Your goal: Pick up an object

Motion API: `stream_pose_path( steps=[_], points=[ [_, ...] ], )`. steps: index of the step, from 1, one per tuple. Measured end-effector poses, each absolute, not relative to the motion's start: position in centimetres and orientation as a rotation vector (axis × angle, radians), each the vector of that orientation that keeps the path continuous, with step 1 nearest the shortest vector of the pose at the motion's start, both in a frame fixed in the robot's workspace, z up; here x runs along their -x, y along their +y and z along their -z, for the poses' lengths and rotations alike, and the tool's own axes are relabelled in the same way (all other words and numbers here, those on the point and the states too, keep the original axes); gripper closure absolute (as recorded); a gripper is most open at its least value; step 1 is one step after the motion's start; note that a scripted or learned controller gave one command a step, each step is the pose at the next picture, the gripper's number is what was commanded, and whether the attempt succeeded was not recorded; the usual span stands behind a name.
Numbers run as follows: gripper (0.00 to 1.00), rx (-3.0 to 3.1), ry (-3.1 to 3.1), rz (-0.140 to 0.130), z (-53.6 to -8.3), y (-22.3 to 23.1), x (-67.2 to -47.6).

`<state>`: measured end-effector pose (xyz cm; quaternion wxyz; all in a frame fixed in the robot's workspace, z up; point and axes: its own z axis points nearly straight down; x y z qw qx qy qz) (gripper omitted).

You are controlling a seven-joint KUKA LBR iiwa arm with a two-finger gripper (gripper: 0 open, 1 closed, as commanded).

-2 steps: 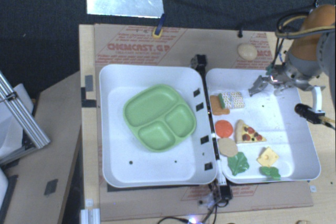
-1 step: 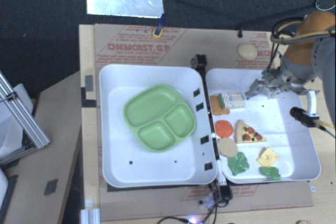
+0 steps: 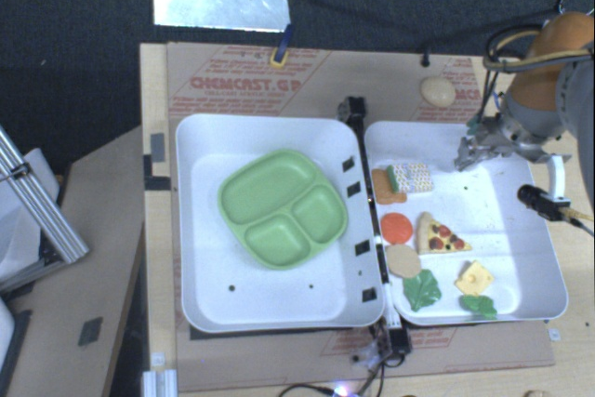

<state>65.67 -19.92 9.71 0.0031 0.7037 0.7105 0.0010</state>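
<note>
Gripper (image 3: 469,155) sits low over the far right part of the right bin (image 3: 507,218), pointing left and down toward the bin floor; can't tell whether it is released or clenched, and nothing is visibly in its grasp. Grey arm (image 3: 544,112) with the orange band comes in from the right edge. No toy is directly under the tool, just bare white floor. Nearest items, to its left: a white speckled piece (image 3: 412,176) touching a brown cookie-like piece (image 3: 385,187), both against the bin's left wall. Nearer along that wall: a red-orange disc (image 3: 397,226), then a tan round piece (image 3: 403,260) just beside it. The pizza slice (image 3: 440,237) lies right of the disc, mid-bin. Near edge of the bin: a green leafy piece (image 3: 422,289), a yellow cheese wedge (image 3: 475,277) to its right, and a smaller green leaf (image 3: 480,304) just near of the wedge. All of these are well apart from the gripper. The left bin (image 3: 204,163) holds a green divided plate (image 3: 284,209), lying flat, roughly centred. On the cardboard sheet (image 3: 242,81) beyond the right bin rests a beige round object (image 3: 437,90), outside both bins. A yellow clip (image 3: 279,59) sits at the cardboard's far edge.
</note>
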Motion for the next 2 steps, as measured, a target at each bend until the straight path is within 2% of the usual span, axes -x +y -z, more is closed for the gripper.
stream_pose_path(
  steps=[1,2],
  points=[
    [1.0,-2.211,2.224,-0.005,-16.1,-19.9,-65.9],
    [1.0,-2.216,2.221,-0.003,-21.0,-20.4,-65.3]
  ],
)
